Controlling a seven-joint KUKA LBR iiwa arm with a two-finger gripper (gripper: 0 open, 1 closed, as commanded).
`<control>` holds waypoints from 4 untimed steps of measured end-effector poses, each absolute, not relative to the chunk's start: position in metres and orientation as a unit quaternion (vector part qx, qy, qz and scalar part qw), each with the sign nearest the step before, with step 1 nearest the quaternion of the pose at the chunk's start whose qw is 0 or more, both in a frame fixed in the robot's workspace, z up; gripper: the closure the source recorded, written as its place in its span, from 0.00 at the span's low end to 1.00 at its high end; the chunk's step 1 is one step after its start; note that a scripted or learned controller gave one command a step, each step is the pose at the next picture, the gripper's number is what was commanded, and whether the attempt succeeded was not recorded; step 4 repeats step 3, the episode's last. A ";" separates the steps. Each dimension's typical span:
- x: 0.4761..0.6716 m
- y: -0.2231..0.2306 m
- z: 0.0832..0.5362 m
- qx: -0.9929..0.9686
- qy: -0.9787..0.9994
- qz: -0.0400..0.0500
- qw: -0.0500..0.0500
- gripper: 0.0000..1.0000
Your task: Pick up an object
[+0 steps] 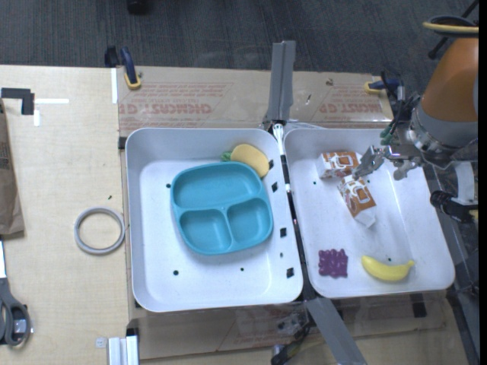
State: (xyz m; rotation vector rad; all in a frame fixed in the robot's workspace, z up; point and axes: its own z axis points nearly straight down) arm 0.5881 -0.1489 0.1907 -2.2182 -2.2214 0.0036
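Two shallow white bins are seen side by side on the bench. In the right bin (426,226) several things are spread out. A snack packet (359,198), orange, brown and white, is laid with its long axis running from upper left to lower right, its lower end pointed toward the bin's near right corner. A second, smaller packet (339,163) of the same colours is set just above it, close to the bin's far wall, and the two appear to be touching or nearly so. A banana (387,268) is placed near the front wall, lying almost level across the view with its tip turned up at the right. A purple bunch of grapes (332,262) is found just left of it.

The gripper (368,166) is positioned above the upper end of the longer packet, beside the smaller one. Whether its grip is released or clenched cannot be told, and nothing is seen to be grasped.

In the left bin (144,204) a blue divided plate (221,207) is set, with a yellow lemon (250,158) just beyond its far right corner.

A grey tape ring (100,229) is laid on the bench, left of the bins
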 end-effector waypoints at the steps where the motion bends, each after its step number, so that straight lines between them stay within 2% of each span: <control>1: 0.599 -0.123 0.092 -0.680 -0.733 0.000 -0.001 0.00; 2: 0.600 -0.126 0.102 -0.682 -0.732 0.000 -0.001 1.00; 3: 0.626 -0.049 0.191 -0.672 -0.741 0.001 0.000 1.00; 4: 0.626 -0.049 0.191 -0.672 -0.741 0.001 0.000 1.00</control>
